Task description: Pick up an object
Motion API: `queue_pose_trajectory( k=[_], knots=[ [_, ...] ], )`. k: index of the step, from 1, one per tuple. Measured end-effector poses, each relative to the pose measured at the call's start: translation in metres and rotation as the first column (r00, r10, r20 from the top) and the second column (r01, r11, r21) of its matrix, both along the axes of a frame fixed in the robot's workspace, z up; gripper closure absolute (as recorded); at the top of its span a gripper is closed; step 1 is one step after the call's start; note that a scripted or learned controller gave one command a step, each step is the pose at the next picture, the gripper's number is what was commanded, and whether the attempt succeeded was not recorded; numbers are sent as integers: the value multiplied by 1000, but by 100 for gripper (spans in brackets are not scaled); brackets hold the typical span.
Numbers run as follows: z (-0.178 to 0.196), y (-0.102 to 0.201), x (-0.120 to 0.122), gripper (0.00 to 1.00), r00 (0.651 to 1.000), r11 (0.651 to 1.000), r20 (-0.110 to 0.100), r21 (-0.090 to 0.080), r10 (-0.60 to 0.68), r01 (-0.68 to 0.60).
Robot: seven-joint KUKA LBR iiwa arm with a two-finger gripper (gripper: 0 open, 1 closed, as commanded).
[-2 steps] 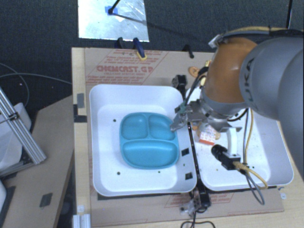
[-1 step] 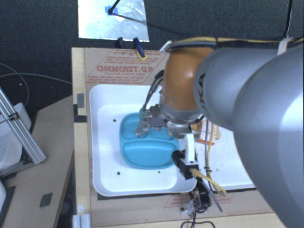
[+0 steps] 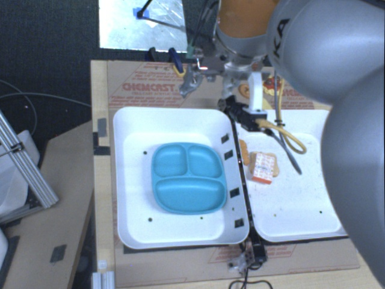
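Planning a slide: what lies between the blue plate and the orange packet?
In the camera view: the bins' meeting walls, then a thin brown strip.

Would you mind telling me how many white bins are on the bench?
2: the left bin holds a blue plate; the right bin, beside it, is partly hidden under the arm.

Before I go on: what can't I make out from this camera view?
In the camera view:
the right bin, its right side hidden behind the arm;
the packet, print too small to read;
the gripper, blurred, so whether it holds anything can't be told.
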State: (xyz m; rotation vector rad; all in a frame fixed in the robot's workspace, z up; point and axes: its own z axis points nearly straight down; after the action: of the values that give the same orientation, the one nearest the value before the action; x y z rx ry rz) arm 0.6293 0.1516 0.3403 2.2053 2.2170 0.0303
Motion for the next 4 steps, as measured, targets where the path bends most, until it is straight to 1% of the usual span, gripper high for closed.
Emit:
queue_pose_trajectory(
  k=[1,2,3,4],
  knots=[
    [55,35,-64,0,1000,1000,-18,2,4,-4],
    [180,-4,-133,0,1000,1000,-9,4,0,0],
    [197,-31,-143,0,1000,1000,-18,-2,-7,7],
    [195,-81,-142,0,1000,1000,-20,-4,-9,9]
  ],
)
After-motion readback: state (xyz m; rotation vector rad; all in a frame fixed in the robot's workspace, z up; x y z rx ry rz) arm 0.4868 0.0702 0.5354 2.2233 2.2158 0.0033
